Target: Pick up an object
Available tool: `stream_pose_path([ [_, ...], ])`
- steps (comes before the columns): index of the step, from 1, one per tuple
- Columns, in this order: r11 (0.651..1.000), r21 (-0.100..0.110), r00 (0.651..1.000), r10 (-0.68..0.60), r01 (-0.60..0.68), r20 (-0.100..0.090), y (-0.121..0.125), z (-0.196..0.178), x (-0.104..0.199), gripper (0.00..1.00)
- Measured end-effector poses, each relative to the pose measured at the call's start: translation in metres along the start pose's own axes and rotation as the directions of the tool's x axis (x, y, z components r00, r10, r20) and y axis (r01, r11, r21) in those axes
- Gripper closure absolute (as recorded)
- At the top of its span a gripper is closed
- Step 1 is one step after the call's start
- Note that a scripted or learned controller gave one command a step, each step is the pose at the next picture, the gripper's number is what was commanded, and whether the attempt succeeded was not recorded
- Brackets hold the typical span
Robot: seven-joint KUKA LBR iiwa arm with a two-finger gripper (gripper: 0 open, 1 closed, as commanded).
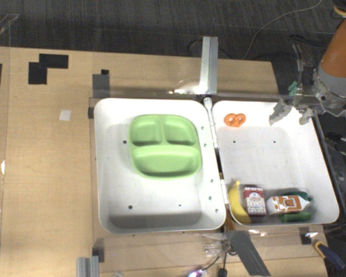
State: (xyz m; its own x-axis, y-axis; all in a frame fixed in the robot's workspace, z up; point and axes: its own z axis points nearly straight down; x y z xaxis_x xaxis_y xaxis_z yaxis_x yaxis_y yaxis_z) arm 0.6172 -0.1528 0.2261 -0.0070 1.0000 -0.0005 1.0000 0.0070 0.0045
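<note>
In the right bin (277, 154) an orange pretzel-shaped piece (235, 120) lies near the back left corner. Along the front wall sit a yellow banana (237, 202), a small red carton (253, 201), an orange and white carton (286, 203) and a green item (294, 216) beside it. My gripper (291, 113) hangs over the back right part of this bin, open, its two grey fingers spread apart with nothing between them. It stands well to the right of the pretzel and far behind the cartons.
The left bin (112, 201) holds a green divided plate (164, 144) near its middle. A metal post (210, 65) rises behind the wall between the bins. The arm's orange band (341, 53) is at the right edge. Cables lie on the dark floor behind.
</note>
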Motion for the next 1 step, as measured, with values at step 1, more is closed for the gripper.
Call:
stream_pose_path([
  [1,0.862,-0.001,0.862,-0.506,0.507,0.002,-0.0151,0.0036,-0.0483,0.0],
])
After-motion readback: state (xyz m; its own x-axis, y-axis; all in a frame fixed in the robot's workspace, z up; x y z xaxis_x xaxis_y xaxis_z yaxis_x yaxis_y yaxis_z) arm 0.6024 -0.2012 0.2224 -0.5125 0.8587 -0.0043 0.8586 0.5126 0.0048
